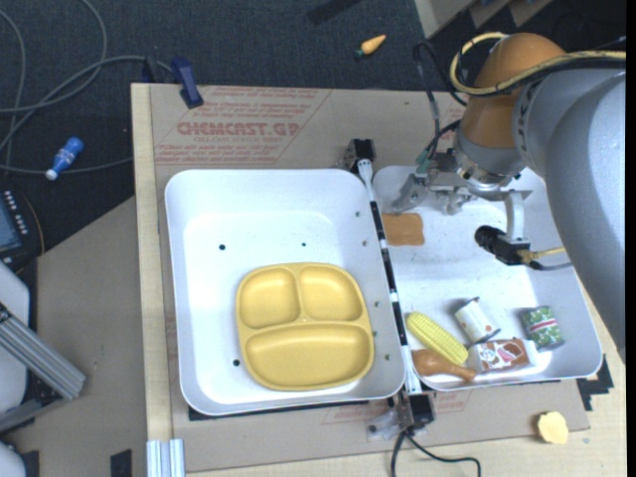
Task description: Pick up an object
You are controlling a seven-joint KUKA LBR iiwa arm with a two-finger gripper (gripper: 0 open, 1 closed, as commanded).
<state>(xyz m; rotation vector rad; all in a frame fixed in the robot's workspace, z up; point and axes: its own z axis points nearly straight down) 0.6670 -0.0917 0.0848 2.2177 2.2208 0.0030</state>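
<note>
The right bin point(556, 266) holds a flat brown square piece point(404, 230) at its far left. Along its near edge lie a yellow corn cob point(437, 338), a small white can point(476, 319), a green packet point(543, 327), a brown and red packet point(507, 354) and an orange-brown utensil point(442, 368). My gripper point(427, 203) hangs low over the far left corner of this bin, just beyond the brown square. Its fingers stand apart with nothing between them.
A yellow divided plate point(303, 324) lies in the left bin point(199, 217). The arm's grey body and orange band point(507, 78) cover the right bin's far right. A yellow lump point(552, 426) sits on the bench, outside the bins at the front right.
</note>
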